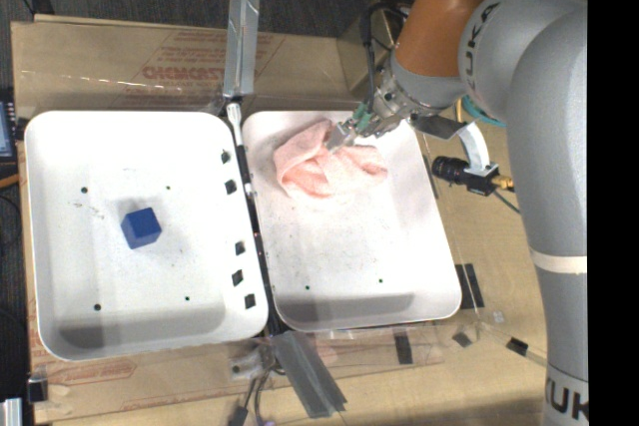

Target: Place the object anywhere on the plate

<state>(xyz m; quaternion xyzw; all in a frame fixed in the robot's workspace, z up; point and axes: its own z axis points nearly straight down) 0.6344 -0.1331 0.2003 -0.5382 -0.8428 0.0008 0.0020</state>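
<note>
Still early. Pink cloth (321, 165) lying crumpled at the far end of the right bin (399, 259). Gripper (346, 135) down on its far edge, fingers pinched together on a fold. No plate visible. Placing left to do.

Robotics lab setup: industrial arm (539, 115) over two white bins (60, 314) on a cardboard-covered desk (120, 55), taped brackets, loose cables (374, 35).

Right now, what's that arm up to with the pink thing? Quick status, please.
Gripper down at pink cloth, right bin, far end. Grip unclear. Blue cube alone in left bin. Nothing blocking.
</note>
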